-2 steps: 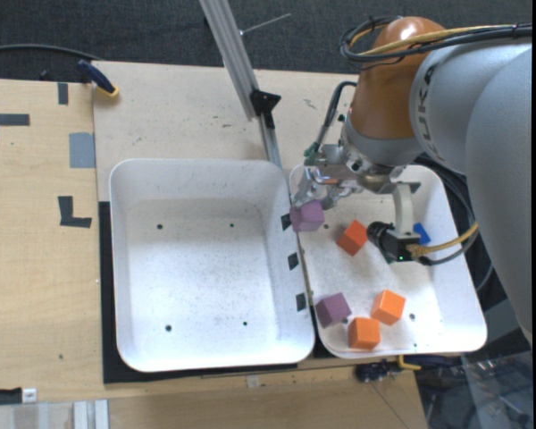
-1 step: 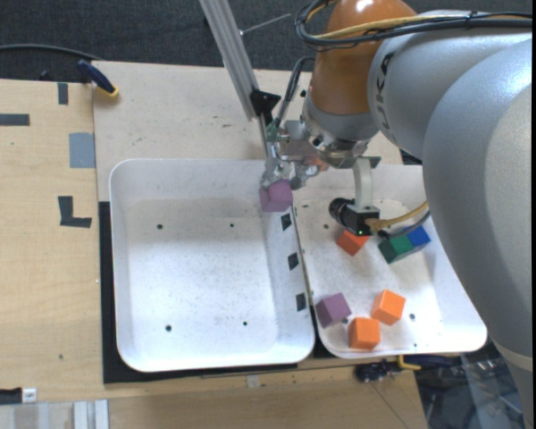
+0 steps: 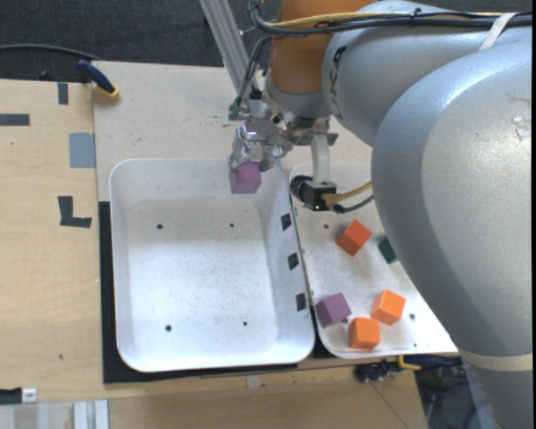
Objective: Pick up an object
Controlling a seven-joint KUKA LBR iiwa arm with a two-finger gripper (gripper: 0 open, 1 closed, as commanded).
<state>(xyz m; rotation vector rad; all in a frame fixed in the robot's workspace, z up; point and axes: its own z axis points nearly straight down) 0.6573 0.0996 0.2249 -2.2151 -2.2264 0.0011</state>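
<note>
Purple block (image 3: 246, 179) hangs clamped between the fingers (image 3: 247, 159), raised over the far edge of the left bin (image 3: 129, 239). It looks matte and boxy. Three orange cubes (image 3: 355, 237) and another purple block (image 3: 332, 308) lie in the right bin (image 3: 335, 266).

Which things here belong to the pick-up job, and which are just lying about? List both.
In the job:
- tool
- purple cube between its fingers, over the left bin

Lying about:
- three orange cubes in the right bin
- second purple cube there
- blue-and-yellow clip on the bench
</note>
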